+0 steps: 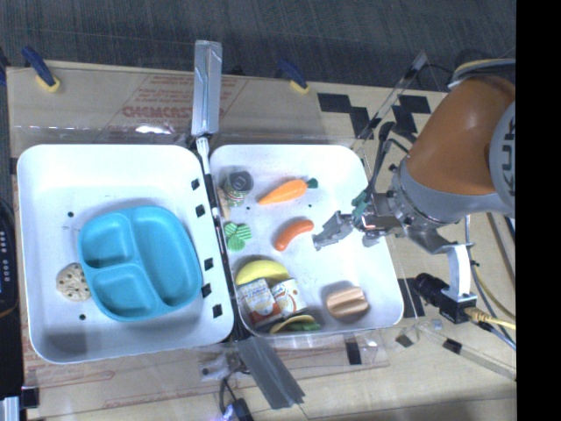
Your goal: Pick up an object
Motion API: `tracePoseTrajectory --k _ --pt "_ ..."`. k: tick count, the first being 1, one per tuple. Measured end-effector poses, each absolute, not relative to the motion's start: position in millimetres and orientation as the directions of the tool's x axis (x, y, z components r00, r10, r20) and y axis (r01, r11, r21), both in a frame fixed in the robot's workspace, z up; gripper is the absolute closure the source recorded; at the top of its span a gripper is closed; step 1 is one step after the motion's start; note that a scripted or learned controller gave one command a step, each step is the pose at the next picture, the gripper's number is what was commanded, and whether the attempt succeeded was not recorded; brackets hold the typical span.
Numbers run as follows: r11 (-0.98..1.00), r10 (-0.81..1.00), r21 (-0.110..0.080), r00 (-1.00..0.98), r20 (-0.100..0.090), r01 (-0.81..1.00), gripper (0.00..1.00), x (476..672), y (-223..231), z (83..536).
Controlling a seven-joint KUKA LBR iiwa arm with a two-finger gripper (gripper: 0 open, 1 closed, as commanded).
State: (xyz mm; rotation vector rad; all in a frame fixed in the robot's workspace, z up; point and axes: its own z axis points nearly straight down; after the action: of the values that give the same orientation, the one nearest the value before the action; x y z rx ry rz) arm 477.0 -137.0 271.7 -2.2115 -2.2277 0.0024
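Observation:
My gripper (331, 231) hovers over the right bin (368, 274), just right of an orange sausage (293, 232). I see nothing held between its fingers. A carrot (283, 191) lies further back, with a small tin can (237, 182) to its left. A green ridged piece (237, 232) sits by the bin's left wall. Near the front are a banana (259, 271), a printed snack packet (268, 298) and a brown bread roll (345, 302).
The left bin (53, 323) holds a blue divided plate (138, 260) and a cookie (74, 281) beside it. A metal divider strip (206, 86) runs up between the bins. The arm's orange band (460, 139) hangs over the right bin's far right side.

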Motion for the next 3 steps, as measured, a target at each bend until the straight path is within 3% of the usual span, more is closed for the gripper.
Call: tracePoseTrajectory --k 1,2,3 --pt "0.179 0.984 -0.016 -0.179 0.006 0.984 0.0 597.6 -123 102" --pt "0.386 0.923 0.001 -0.386 -0.001 0.923 0.0 622.7 -127 92" --pt "0.388 0.922 0.004 -0.388 -0.004 0.922 1.0 623.8 -128 103"
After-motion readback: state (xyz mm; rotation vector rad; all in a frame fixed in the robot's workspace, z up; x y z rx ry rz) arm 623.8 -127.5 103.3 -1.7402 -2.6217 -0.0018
